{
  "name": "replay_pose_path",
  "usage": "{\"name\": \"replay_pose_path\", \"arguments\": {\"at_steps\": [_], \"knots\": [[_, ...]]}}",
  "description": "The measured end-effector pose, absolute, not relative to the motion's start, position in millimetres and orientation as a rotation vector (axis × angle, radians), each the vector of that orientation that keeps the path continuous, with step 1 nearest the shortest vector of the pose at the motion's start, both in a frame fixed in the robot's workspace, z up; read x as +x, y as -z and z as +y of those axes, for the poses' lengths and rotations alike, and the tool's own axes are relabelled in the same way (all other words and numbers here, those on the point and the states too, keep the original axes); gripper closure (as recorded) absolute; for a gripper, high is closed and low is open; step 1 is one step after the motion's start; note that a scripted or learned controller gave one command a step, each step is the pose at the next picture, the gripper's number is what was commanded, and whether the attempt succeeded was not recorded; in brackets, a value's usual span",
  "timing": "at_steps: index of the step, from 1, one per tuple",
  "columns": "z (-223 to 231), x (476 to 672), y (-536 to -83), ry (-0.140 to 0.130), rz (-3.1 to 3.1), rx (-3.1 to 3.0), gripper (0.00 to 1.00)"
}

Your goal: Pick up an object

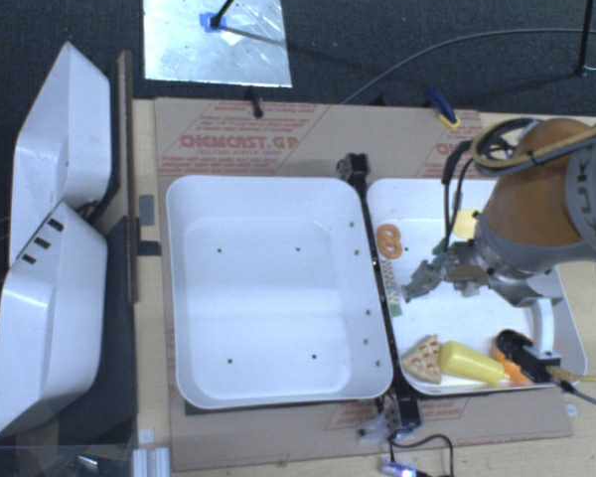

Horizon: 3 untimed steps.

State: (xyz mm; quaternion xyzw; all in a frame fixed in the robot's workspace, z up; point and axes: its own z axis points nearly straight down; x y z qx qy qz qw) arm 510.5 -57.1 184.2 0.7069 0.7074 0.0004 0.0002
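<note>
Camera view: the grey two-finger gripper (pixel 417 284) hangs over the middle of the right shallow white bin (pixel 409 203), tips pointing left toward the shared bin wall. Too blurred to tell whether it's open or closed, and I see nothing held in it. All the pick candidates are in the right bin. An orange pretzel-shaped toy (pixel 388 239) lies just far-left of the gripper, close to the left wall. A tan and orange pizza-slice toy (pixel 423 358) sits in the near-left corner, touching or almost touching a yellow rounded plastic piece (pixel 469 363). A small orange piece (pixel 518 371) sits by the near rim. A pale yellow item (pixel 464 225) on the far side is partly hidden by the arm. The left shallow white bin (pixel 268 296) holds nothing I can see. My guess is the gripper is staged between the pretzel and the near cluster, with no pick committed yet. The pretzel looks the cleanest target, with open floor on its right and near sides, but the wall and the black strip (pixel 386 311) between the bins crowd its left. The near cluster is jammed against the rim, so there's little room to straddle anything. Mid-bin floor is open for a descent.
</note>
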Motion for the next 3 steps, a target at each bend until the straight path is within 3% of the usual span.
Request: {"name": "replay_pose_path", "arguments": {"at_steps": [1, 2, 3], "knots": [[-34.0, 486.4, -184.1, -0.001, 2.222, 2.22, 0.0], [5.4, 486.4, -184.0, -0.001, 2.223, 2.22, 0.0], [-30.6, 540.9, -206.6, -0.001, 2.219, 2.222, 0.0]]}}
